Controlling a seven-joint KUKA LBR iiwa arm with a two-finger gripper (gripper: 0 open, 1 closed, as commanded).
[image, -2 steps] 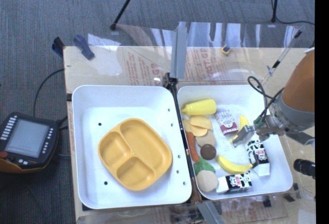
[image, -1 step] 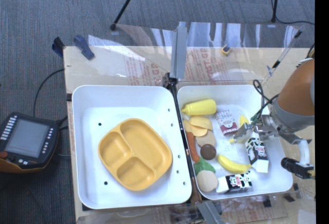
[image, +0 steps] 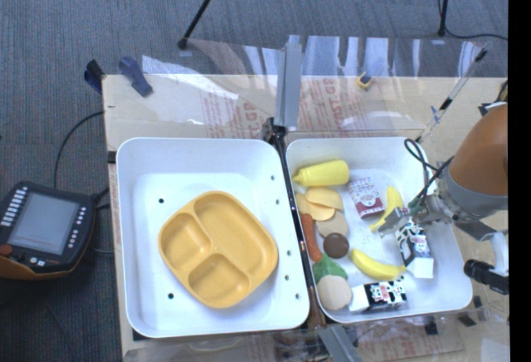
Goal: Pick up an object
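Nearest the lens, left to right: a yellow divided plate in the left bin, then the right bin's banana, long axis running left-right. Just right, the gripper stands over a cow-print carton; its opening I cannot tell.

yellow tray left bin; toy food right bin

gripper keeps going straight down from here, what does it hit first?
Probably the milk carton in the right bin: the gripper sits just above it. A banana lies close beside it, and depth is unclear from this slant.
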